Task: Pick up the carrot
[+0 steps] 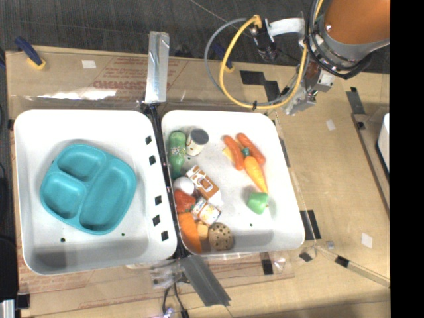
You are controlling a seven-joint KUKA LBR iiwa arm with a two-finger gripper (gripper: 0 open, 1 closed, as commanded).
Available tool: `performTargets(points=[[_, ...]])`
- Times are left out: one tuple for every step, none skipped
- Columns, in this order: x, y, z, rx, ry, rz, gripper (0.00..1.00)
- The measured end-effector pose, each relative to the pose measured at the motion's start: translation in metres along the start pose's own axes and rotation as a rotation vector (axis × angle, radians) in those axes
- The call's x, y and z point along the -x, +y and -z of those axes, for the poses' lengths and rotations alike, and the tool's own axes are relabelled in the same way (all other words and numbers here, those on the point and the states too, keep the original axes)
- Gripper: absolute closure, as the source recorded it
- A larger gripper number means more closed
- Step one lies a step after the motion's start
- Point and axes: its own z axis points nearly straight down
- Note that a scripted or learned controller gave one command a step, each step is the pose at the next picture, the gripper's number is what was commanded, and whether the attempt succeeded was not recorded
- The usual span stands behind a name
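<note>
The carrot (256,171) lies untouched in the right bin (281,224), toward its 2 o'clock corner, beside other orange pieces. The arm (348,18) sits at 1 o'clock, outside the bin. Jaw state: cannot tell. Approach, grasp and lift all remain.

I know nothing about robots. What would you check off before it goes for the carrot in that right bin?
1. Carrot in view, lying in the right bin: ok.
2. Top of the carrot uncovered: ok.
3. Space around it: not ok; a green-tipped toy touches its upper end and a green item sits at its lower tip.
4. Gripper over the carrot: not ok; it is outside the bin, past the upper right corner.
5. Fingers ready to grasp: cannot tell.
6. Teal plate out of the way, in the left bin: ok.
</note>
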Motion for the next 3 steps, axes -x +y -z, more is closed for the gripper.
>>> performTargets(points=[[-0.002,-0.002,0.087,0.0,0.003,0.002,1.0],[0.0,0.0,-0.018,-0.001,-0.012,-0.006,1.0],[-0.001,-0.002,0.078,0.002,0.001,0.003,1.0]])
